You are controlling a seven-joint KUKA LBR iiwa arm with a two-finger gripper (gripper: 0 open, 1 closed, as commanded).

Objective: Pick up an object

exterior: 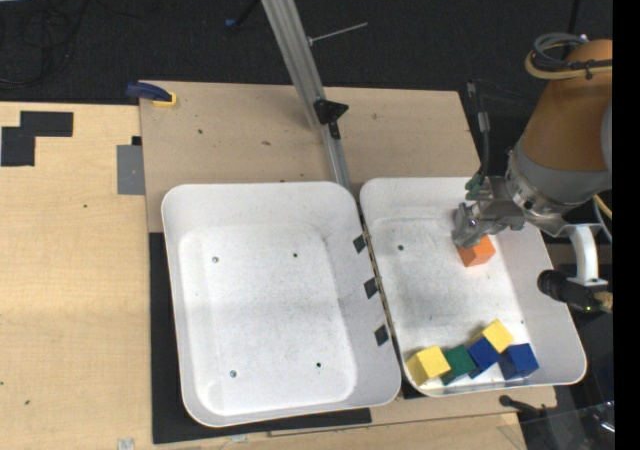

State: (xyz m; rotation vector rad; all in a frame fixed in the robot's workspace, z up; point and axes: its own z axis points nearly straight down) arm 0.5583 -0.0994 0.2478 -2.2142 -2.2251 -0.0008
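Observation:
My gripper [468, 230] hangs over the upper right part of the right bin [420, 208]. An orange block [479, 251] sits right at its lower tip, touching or nearly touching it; whether it rests on the bin floor or is lifted is unclear. Along the same bin's near edge lies a row of blocks: a yellow one [432, 364], a green one [460, 362], a blue one [483, 353], a second yellow one [497, 334] and another blue one [519, 361].
The left bin [190, 213] stands beside the right one, with black clips [369, 286] along the shared edge. A slanted aluminium bar [296, 48] rises behind the bins. The arm's grey and orange body [568, 138] overhangs the right bin's far right side.

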